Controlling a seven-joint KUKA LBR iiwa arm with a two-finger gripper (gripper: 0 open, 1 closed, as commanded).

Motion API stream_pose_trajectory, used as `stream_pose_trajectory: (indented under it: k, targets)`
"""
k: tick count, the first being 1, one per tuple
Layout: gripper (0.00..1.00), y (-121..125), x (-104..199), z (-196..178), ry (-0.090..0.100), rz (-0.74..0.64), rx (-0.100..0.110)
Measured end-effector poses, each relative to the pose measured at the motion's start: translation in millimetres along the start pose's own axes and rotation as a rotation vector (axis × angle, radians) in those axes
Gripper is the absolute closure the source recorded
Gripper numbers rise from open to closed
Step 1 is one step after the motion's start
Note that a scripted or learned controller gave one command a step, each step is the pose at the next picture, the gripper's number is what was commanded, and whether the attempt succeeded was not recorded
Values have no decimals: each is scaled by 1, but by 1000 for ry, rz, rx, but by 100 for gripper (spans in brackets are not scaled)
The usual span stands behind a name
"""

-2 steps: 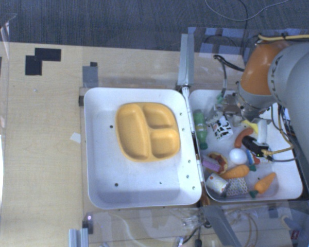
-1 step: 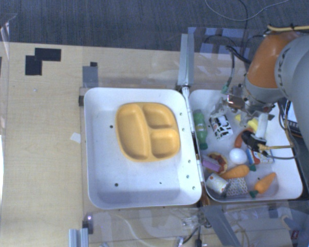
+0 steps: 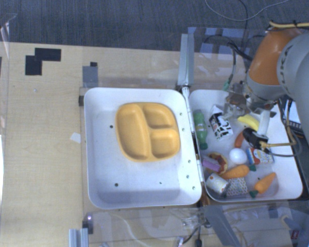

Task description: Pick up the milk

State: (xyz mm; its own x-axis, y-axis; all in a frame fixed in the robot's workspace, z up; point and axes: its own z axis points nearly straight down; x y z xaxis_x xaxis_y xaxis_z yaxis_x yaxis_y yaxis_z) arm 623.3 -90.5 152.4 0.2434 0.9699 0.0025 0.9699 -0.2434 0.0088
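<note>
The milk (image 3: 221,125) is a small carton with black and white cow patches, lying tilted in the back-left part of the right bin (image 3: 296,188). My gripper (image 3: 235,105) hangs over the back of that bin, just right of and behind the carton and very close to its upper corner. The grey arm with its orange band (image 3: 268,55) reaches in from the right above it. Whether the gripper touches the carton is unclear from this angle.
A green bottle (image 3: 199,123) lies left of the milk along the bin wall. A banana (image 3: 249,121), a white ball (image 3: 238,155), two carrots (image 3: 237,171), a can (image 3: 216,183) and other small items crowd the right bin. A yellow divided tray (image 3: 147,130) sits in the left bin (image 3: 100,179).
</note>
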Motion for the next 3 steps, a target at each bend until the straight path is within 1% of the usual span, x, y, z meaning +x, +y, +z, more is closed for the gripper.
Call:
stream_pose_trajectory:
  k: [1,2,3]
  targets:
    - [0,0,0,0,0,0,0]
    - [0,-37,-12,58,-2,-57,3]
    - [100,-36,-11,47,0,-58,0]
